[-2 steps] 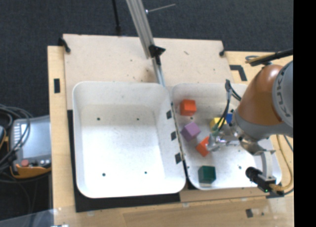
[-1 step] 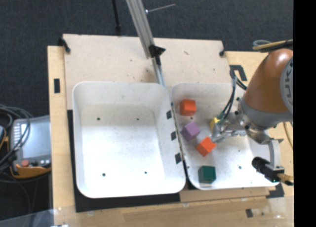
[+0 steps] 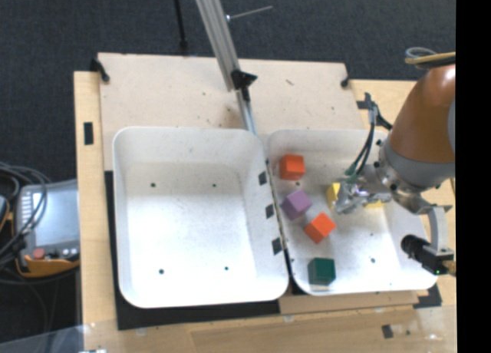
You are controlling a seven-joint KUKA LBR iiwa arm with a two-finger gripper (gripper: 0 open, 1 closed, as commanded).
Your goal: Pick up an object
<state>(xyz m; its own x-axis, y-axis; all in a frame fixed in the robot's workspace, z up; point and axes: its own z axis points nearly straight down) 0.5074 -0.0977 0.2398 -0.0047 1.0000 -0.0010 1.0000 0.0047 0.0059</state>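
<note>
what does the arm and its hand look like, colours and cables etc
The arm is a bulky rounded body with a broad orange band above a grey wrist section. A dark green cable loops from it down toward the hand, a small silvery metal part. A black fitting sits below the wrist.

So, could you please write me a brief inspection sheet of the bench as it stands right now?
Surface: bench bearing left bin and right bin side by side.
Job's things: in the right bin, orange cube, purple cube, second orange cube, green cube, yellow object partly hidden by the gripper.
Clutter: nothing seen.
Grippers: gripper low in the right bin, at the yellow object; grasp unclear.
Cables: black cables at far left.
Surroundings: grey device, aluminium rail, dark carpet.
</note>
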